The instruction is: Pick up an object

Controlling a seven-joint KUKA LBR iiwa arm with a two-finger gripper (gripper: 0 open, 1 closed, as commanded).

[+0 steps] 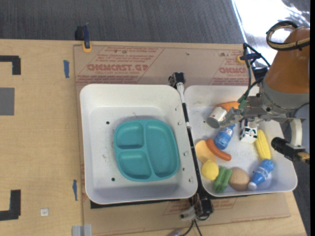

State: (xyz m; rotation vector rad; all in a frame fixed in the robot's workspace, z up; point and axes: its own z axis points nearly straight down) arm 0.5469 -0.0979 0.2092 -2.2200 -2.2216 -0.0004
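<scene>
The right bin (277,190) holds several toy foods. A silver can (216,116) lies on its side beside an orange piece (229,105). Below them are a small blue bottle (224,137), an orange-red carrot (219,150), a yellow lemon (209,169), a green vegetable (222,178), a brown potato (239,178), a second blue bottle (261,173) and a corn cob (262,144). My gripper (247,130) hangs low in this bin, between the first blue bottle and the corn, just right of the can. Nothing is visibly held.
The left bin (93,98) holds a teal divided plate (145,149). A black clamp and rod (178,82) run along the seam between the bins. The arm's orange band and grey body (288,77) overhang the right bin's far right side.
</scene>
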